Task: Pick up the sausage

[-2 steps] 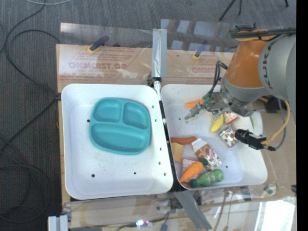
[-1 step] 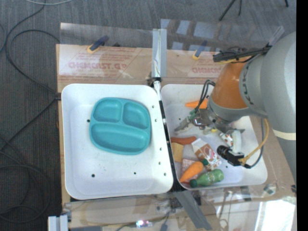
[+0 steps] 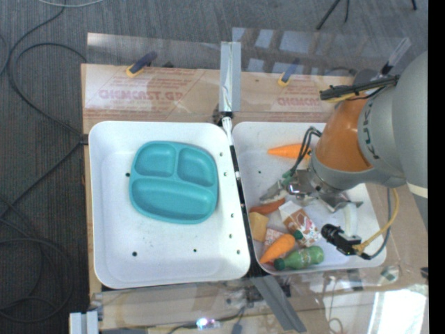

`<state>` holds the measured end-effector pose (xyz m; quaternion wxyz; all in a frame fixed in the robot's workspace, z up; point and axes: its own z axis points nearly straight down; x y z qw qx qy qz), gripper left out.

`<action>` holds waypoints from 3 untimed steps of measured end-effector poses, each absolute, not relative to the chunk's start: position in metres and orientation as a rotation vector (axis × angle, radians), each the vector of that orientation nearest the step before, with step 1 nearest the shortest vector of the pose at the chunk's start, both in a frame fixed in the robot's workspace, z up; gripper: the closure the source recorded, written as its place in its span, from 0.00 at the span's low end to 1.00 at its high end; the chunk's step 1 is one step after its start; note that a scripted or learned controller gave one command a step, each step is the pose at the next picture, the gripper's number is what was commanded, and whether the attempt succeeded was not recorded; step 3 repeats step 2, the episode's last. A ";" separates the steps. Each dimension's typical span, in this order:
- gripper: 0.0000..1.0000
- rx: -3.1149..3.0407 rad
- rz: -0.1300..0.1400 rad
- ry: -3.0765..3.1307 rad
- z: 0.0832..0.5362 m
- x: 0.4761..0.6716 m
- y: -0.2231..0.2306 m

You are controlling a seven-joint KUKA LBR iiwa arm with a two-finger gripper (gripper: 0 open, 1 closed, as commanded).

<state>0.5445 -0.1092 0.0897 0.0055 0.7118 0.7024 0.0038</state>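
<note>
The sausage (image 3: 268,206), a slim reddish-brown piece, lies in the right bin (image 3: 259,142) near its left wall, pointing up to the right. My gripper (image 3: 293,185) hangs low over the bin, just above and to the right of the sausage's upper end, and may be touching it. Nothing is visibly held. The orange wrist band (image 3: 342,139) and the grey arm cover the bin's right part.
An orange carrot (image 3: 288,151) lies at the back of the right bin. A tan block (image 3: 259,226), a small packet (image 3: 302,227), a second carrot (image 3: 277,247) and a green vegetable (image 3: 303,257) crowd the front. The left bin (image 3: 111,256) holds a teal divided tray (image 3: 174,181).
</note>
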 end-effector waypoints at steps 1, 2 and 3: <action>1.00 2.228 0.014 2.200 0.099 0.546 -0.108; 1.00 2.120 -0.003 2.320 0.183 0.577 -0.022; 1.00 2.120 -0.003 2.320 0.183 0.577 -0.022</action>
